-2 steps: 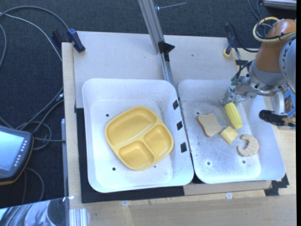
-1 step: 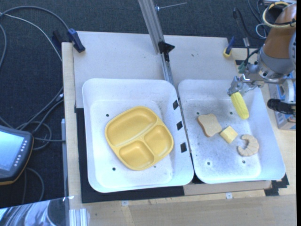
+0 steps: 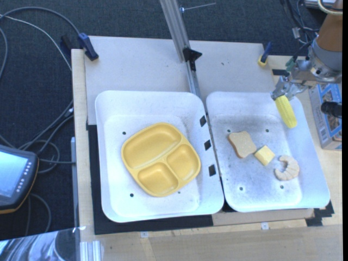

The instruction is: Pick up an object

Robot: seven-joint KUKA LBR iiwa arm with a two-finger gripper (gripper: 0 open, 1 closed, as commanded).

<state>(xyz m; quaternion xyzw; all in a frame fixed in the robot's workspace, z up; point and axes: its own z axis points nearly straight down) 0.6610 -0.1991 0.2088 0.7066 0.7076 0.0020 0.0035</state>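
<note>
My gripper (image 3: 281,93) is over the back right corner of the right bin (image 3: 234,197). Its fingers are shut on the upper end of a yellow corn cob (image 3: 287,113), which slants down and to the right from them over the bin floor. Whether the cob's lower end touches the floor I cannot tell. In the middle of the same bin lie a slice of bread (image 3: 242,144), a small yellow cheese block (image 3: 265,155) and a curled pale shrimp (image 3: 286,168), all in front of and to the left of the gripper.
The left bin (image 3: 109,200) holds a yellow divided plate (image 3: 160,159). A metal post (image 3: 174,15) rises behind the ridge between the bins. A blue box (image 3: 329,118) stands at the bench's right edge, beside the right bin.
</note>
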